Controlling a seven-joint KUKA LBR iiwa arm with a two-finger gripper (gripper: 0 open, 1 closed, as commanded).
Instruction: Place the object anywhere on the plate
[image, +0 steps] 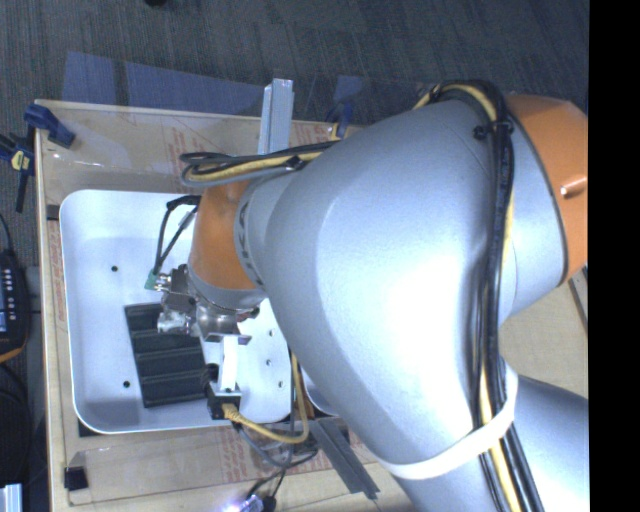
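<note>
My gripper (166, 358) is low inside the left white bin (95, 250), over its front half. From above it looks like a dark ribbed block below the metal wrist (195, 305) and the orange band (215, 245). Nothing can be made out under or around the block. The big grey arm (400, 290) covers the right side of this bin and nearly all of the bench beyond it, so whatever lies there is hidden.
The left bin's bare white floor (110, 290) shows to the left of and behind the gripper, with its rim close on the left and front. Cables (250, 165) run along the arm. A blue clamp (48, 125) sits at the bench's back left corner.
</note>
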